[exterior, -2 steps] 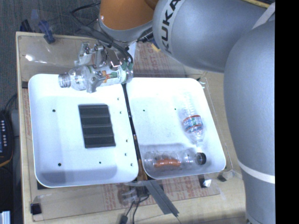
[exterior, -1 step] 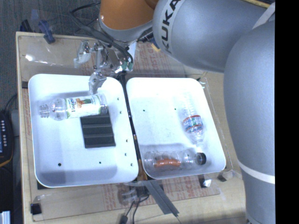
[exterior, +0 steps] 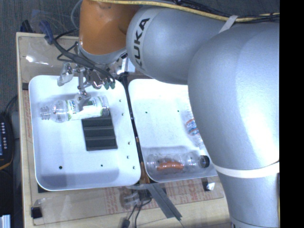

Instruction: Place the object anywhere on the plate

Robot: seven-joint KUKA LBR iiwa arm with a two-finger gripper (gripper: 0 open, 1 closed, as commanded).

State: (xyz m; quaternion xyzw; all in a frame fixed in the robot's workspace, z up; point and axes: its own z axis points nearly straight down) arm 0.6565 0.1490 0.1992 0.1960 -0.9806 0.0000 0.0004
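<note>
Currently positioned: gripper (exterior: 84, 87) directly above clear bottle (exterior: 71, 109) in left bin (exterior: 47, 175). Finger state indeterminable. Black ribbed block (exterior: 99, 133) just beside bottle.

Your arm (exterior: 228, 80): grey bulk enters from right, spans upper and right part of view, large rounded link nearest camera. Orange band (exterior: 102, 25) sits above wrist at upper left, cables running over its top edge. Below band, wrist narrows to dark bracket with loose wires. Your gripper (exterior: 85, 91) hangs under wrist, pointing down into left side of view, thin metal parts visible. Finger state too cluttered to read from here.
</note>
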